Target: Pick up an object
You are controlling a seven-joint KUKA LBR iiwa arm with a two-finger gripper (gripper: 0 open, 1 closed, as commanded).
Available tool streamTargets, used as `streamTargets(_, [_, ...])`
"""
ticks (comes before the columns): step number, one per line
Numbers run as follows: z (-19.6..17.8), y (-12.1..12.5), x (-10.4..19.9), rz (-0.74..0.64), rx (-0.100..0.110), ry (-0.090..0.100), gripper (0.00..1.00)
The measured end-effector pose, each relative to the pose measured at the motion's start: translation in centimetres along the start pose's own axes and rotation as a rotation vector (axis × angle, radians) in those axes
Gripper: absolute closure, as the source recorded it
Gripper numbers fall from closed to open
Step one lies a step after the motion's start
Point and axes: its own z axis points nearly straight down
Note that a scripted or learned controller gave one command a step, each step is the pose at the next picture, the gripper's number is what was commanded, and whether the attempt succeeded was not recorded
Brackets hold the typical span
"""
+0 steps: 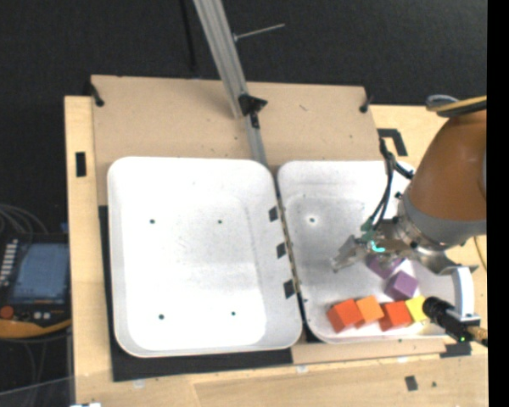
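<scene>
**Gripper low in the right bin, blocks just toward the near wall**

Nearest the camera, along the front wall of the right bin (pixel 322 185), a row of small blocks lies side by side: an orange block (pixel 346 314), a lighter orange block (pixel 370 308), a red-orange block (pixel 396 314) and a yellow block (pixel 417 309). The row's long axis runs left to right along that wall. Just behind it sits a purple block (pixel 401 284), with a second purple piece (pixel 378 266) close beside it, partly under the tool.

The gripper (pixel 366 249) hangs over the bin floor right beside those purple pieces, so the closest candidate lies a short way toward the near right of it, and the orange row lies further toward the near wall. From this slanted view I cannot tell whether the gripper is spread or closed, and nothing can be seen held in it. My judgement is that the pick is not yet made.

Further back, the left bin (pixel 195 253) lies alongside on the bench (pixel 220 108), well apart from the arm (pixel 450 176).
</scene>
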Motion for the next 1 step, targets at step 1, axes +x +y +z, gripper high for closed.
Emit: streamTargets(1, [-0.18,0.09,-0.01,0.004,-0.006,-0.001,0.0])
